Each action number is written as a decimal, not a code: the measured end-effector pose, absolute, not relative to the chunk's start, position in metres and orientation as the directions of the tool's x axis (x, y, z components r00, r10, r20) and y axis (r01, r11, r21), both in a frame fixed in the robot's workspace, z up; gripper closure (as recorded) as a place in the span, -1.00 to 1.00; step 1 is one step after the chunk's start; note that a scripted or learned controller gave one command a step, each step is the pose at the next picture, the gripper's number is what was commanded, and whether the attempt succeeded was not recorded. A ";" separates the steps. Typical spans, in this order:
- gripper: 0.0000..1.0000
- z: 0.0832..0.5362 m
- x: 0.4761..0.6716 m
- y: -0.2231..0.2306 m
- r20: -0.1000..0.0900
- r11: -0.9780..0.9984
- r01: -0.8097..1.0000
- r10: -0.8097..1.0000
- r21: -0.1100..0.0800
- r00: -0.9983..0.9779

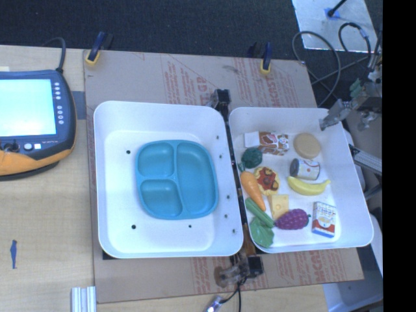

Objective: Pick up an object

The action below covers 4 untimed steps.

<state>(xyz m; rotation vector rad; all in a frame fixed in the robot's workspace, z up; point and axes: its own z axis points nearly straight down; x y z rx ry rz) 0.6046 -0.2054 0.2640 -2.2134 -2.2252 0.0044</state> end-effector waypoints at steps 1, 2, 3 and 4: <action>-1.00 0.154 0.607 -0.161 0.001 0.007 1.000 1.000 -0.006 -0.007; -1.00 0.104 0.645 -0.109 -0.001 0.004 1.000 1.000 0.005 -0.004; -1.00 0.100 0.660 -0.103 -0.003 0.004 1.000 1.000 0.009 -0.004; -1.00 0.100 0.660 -0.103 -0.004 0.004 1.000 1.000 0.009 -0.004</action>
